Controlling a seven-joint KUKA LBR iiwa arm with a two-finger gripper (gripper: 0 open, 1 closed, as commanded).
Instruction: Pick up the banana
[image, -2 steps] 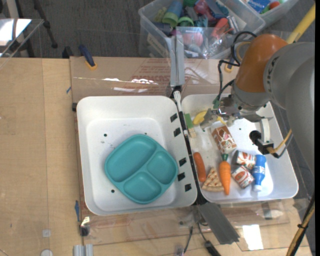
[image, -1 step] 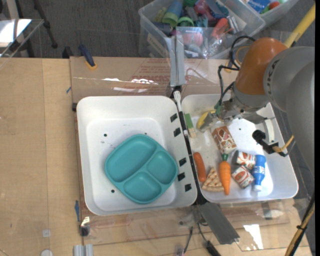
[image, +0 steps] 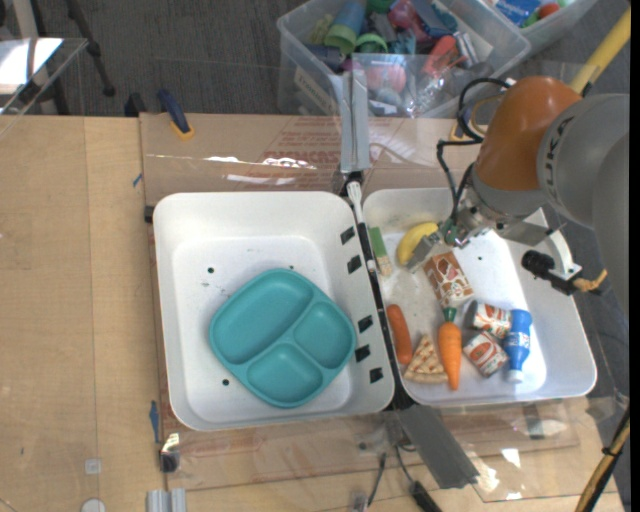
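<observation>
**A:** What's laid out on the bench?

**B:** Two shallow white bins sit side by side. The left bin (image: 170, 300) holds a teal divided plate (image: 283, 337). The right bin (image: 570, 375) holds toy food: the banana (image: 414, 241) lies near the bin's far left corner, yellow and curved, with a packet (image: 449, 279) just beside it toward the near side. Closer to the front are a carrot (image: 450, 352), a pizza slice (image: 426, 364), a sausage (image: 399, 331), some small cans (image: 485, 335) and a blue bottle (image: 517, 342).

**B:** The grey arm reaches in from the right. Its gripper (image: 459, 234) sits low over the bin, right at the banana's right end.

**A:** Is it holding the banana?

**B:** I cannot tell; the wrist hides the tip, so whether it is released or clenched is unclear.

**A:** How should the grasp go?

**B:** My judgement: straddle the banana across its narrow width near the middle, not the tapered end, keep clear of the packet and the bin wall, close firmly, then lift straight up.
</observation>
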